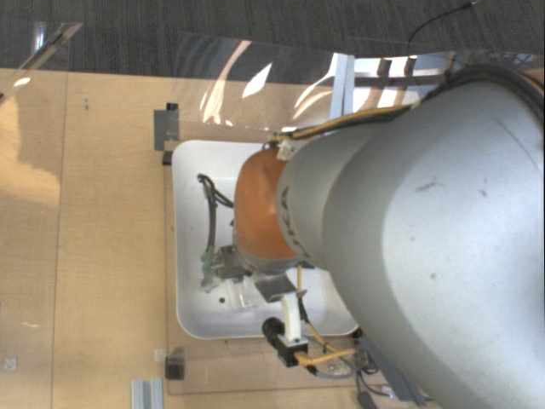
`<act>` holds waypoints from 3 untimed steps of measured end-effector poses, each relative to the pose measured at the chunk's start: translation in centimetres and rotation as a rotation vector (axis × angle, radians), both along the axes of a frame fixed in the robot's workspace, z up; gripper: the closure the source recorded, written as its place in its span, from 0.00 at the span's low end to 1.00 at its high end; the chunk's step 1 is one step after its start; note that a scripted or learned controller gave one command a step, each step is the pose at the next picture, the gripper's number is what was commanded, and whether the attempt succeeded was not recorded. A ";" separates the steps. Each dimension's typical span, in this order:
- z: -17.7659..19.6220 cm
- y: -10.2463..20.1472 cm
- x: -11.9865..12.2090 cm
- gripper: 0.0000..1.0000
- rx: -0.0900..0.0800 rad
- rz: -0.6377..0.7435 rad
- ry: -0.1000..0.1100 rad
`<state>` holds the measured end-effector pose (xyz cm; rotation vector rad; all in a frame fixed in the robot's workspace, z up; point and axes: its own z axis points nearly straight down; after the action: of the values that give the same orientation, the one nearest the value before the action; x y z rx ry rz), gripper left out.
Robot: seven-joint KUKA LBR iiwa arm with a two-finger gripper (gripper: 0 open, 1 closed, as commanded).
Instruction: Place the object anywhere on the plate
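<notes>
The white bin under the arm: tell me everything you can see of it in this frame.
The white bin is a shallow tray with rounded corners and a smooth, glossy, plastic-looking surface. It lies flat on the wooden bench, black brackets at its left corners. The arm with its orange band covers its right part, and the gripper hangs low over its floor. Its contents cannot be made out.

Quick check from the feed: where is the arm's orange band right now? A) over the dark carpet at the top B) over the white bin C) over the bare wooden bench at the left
B: the orange band sits above the white bin, whose rim frames it on the left.
</notes>
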<state>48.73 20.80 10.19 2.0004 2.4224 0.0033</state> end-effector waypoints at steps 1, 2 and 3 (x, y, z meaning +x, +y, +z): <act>-1.0 1.7 0.6 0.00 0.007 -0.436 -0.016; 0.2 1.7 0.8 1.00 0.010 -0.434 -0.019; 7.5 -1.3 0.0 1.00 0.001 -0.153 -0.002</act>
<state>48.77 19.47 17.66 2.1789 2.2618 0.0059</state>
